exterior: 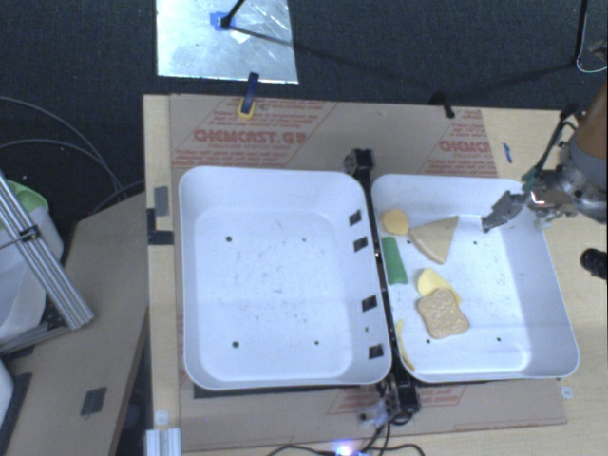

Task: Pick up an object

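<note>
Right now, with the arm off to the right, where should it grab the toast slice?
Grip the toast across its narrower left-right width, coming straight down from above. It lies flat on the right bin floor, so only its edges offer a hold. A yellow piece touches its top edge, so closing on the sides is probably cleaner. The gripper sits up and right.

Smooth glossy white plastic bins (275,190) sit on matt printed cardboard (313,126) beside dull sheet metal (226,27).

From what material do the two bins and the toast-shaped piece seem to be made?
Bins: probably thin moulded plastic, white and slightly glossy, with rounded corners and soft reflections. Toast-shaped piece: likely toy food of plastic or foam, matte tan with a speckled face; the view cannot settle which.
</note>
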{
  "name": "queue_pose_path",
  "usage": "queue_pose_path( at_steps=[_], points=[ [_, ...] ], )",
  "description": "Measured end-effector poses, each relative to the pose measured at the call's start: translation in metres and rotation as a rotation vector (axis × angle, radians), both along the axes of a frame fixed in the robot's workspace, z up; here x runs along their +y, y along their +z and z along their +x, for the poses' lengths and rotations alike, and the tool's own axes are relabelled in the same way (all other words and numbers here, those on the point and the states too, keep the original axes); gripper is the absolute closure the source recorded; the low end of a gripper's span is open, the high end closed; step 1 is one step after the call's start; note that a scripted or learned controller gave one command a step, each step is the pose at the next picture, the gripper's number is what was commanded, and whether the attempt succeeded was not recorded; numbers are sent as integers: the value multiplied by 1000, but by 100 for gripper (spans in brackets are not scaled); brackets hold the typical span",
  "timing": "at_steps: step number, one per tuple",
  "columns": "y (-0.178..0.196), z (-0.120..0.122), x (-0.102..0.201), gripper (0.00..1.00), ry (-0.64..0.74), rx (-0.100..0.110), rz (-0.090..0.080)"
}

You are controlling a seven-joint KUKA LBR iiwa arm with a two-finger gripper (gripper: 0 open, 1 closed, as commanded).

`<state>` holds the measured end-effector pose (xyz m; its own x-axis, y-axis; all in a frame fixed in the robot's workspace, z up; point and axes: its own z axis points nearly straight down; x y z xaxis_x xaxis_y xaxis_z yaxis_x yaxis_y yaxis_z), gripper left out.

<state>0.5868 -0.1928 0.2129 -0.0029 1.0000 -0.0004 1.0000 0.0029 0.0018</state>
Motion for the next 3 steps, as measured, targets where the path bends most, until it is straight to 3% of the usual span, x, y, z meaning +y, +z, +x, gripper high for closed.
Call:
queue_pose_path(
  at_steps=[1,2,3],
  points=[
    [-110,-51,-14,0,-4,9,3],
    [-130,-100,43,0,-1,7,5],
    [-120,-99,97,0,4,0,1]
  ],
)
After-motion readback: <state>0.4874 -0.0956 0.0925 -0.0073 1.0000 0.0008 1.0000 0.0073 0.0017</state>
